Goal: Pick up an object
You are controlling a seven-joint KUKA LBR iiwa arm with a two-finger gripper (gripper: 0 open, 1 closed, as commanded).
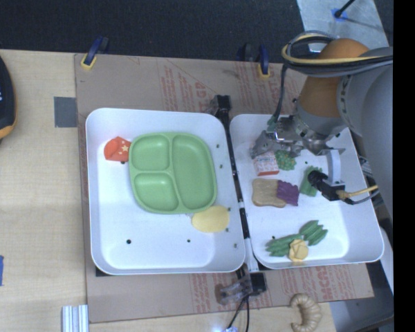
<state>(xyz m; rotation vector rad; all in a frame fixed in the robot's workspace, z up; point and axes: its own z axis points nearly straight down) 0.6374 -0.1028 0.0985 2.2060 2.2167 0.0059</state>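
Can't tell how open the gripper (277, 140) is, but crowding the broccoli (286, 160) and red-white packet (265, 163), it could easily nab both.

1. Cardboard sheet (159, 75) under the bins: faint red printed lettering along its far edge and near edge, too faint and small to read
2. Small packet (265, 164) in the right bin (360, 234), far-left part: red-and-white label, print not legible
3. No other readable text, numbers or brands
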